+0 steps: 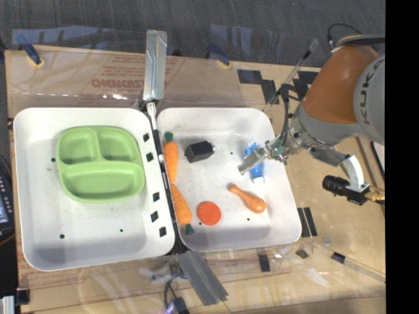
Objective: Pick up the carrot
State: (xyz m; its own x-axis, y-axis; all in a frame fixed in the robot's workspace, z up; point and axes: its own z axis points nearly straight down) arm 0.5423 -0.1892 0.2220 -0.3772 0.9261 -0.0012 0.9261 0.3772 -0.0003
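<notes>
While the gripper hangs over the right bin, grip state indiscernible, two carrots lie end to end far to its left along the bin wall; a good pick straddles one carrot crosswise, clear of the wall.

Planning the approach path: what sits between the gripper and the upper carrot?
In the camera view, a black block lies between the gripper and the upper carrot; the rest is bare bin floor.
</notes>
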